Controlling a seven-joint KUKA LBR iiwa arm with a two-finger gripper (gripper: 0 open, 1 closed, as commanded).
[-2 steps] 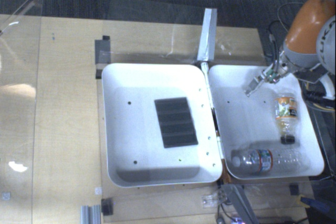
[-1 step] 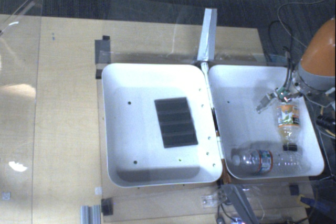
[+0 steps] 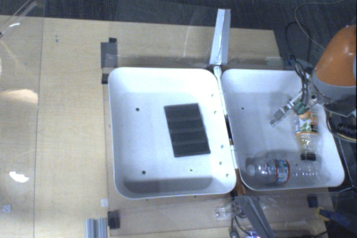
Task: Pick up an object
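Note:
A black ridged rectangular pad (image 3: 187,130) lies flat in the middle of the left bin (image 3: 125,120). In the right bin (image 3: 251,92), a clear plastic bottle with a dark label (image 3: 269,170) lies on its side along the near wall. A second clear bottle with an orange and white label (image 3: 305,132) lies by the right wall, its dark cap pointing to the near side. My gripper (image 3: 279,115) hangs over the middle of the right bin, just left of the labelled bottle's upper end, below the arm's orange band (image 3: 339,58). Nothing shows held in it.
A metal post (image 3: 220,39) stands at the back where the two bins meet. Cables (image 3: 312,14) trail at the far right behind the arm. A clear sheet (image 3: 22,92) covers the wooden bench to the left. Dark clamps (image 3: 110,53) hold the left bin's corners.

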